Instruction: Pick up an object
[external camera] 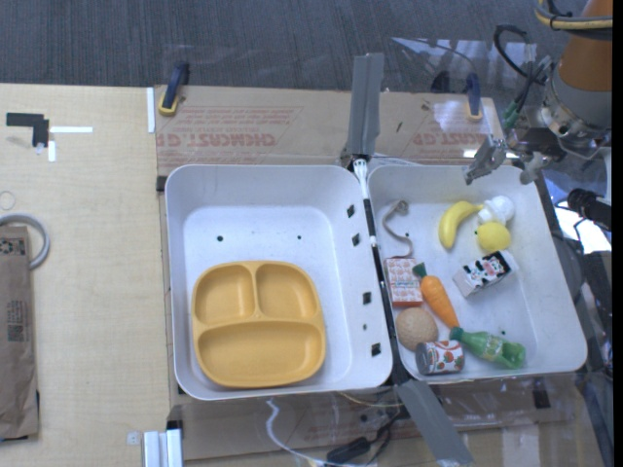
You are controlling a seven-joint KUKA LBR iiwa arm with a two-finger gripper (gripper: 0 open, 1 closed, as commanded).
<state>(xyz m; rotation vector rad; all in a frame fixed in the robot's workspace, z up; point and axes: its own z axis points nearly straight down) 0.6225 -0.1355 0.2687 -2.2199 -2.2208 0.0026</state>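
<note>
My gripper (506, 161) hangs above the far rim of the right bin (560, 290), its two fingers spread open with nothing between them. Just below it in that bin lie a yellow banana (455, 222), a white ball-like piece (500, 207) and a lemon (494, 236). Nearer the front are a cow-patterned carton (484, 272), a carrot (439, 301), a red-and-white box (402, 282), a brown round item (417, 326), a small can (440, 358) and a green bottle (493, 348). A thin bent hook (393, 220) rests by the bin's left wall.
The left bin (195, 202) holds a yellow divided plate (258, 321). A grey bar (366, 105) stands between the bins at the back. Blue clamps (175, 88) sit on the cardboard behind. A brown paper bag (15, 329) lies far left.
</note>
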